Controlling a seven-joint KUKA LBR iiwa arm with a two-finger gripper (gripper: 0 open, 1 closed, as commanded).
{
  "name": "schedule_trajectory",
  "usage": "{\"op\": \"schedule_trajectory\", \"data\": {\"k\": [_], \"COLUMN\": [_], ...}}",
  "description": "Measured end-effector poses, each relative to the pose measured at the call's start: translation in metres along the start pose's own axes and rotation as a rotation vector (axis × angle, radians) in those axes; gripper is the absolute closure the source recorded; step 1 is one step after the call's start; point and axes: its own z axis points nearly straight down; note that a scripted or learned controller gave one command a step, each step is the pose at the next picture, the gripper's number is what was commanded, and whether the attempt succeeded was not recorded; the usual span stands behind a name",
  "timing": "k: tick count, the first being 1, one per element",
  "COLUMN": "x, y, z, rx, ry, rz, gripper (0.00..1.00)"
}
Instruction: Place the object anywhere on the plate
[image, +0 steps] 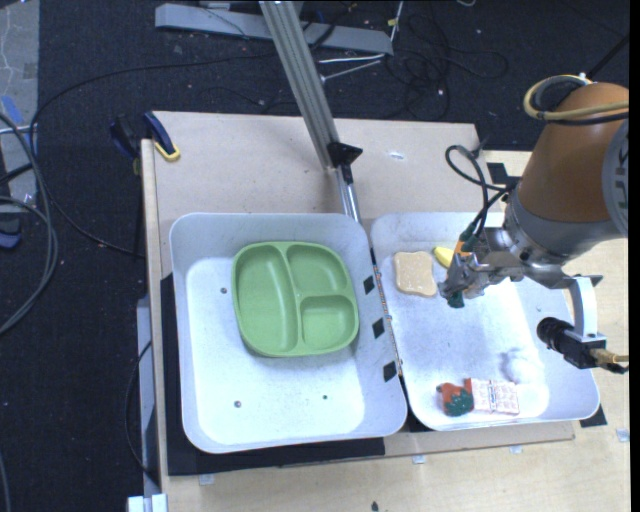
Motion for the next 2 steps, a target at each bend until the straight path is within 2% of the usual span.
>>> {"op": "schedule_trajectory", "data": {"k": [1,2], "x": [0.041,0.089], "y": [0.020,0.044], "z": [0.012,0.006], "rx": [0.002,-0.001], "ry": [0.000,0.001], "rz": [-0.001,-0.001], "gripper": [1.00,1.00]}}
